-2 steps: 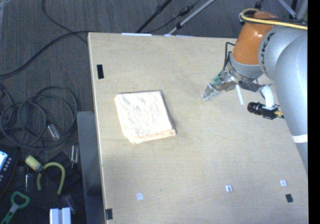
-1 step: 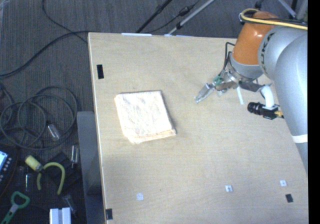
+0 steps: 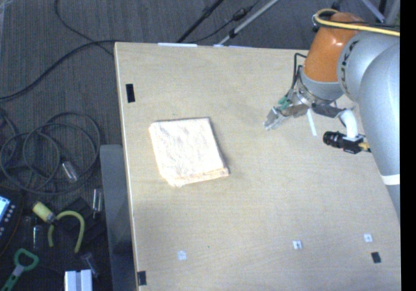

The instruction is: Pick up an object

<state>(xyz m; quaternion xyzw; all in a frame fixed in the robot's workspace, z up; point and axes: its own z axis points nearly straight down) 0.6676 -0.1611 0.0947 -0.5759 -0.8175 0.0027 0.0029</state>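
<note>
Bottom left of frame: floor clutter, yellow-green hook-shaped tool (image 3: 67,223), coiled black cables (image 3: 45,153) just above. Bench top (image 3: 273,218) bare wood, fills centre + right. Left-centre on bench: white folded cloth (image 3: 187,151), lying flat, one edge doubled at lower side. Centre right, well apart from cloth: gripper (image 3: 273,119), tips pointing left-down; open/closed can't tell. Nothing seen btwn tips. Upper right: orange band (image 3: 327,49), grey arm (image 3: 383,101).
</note>
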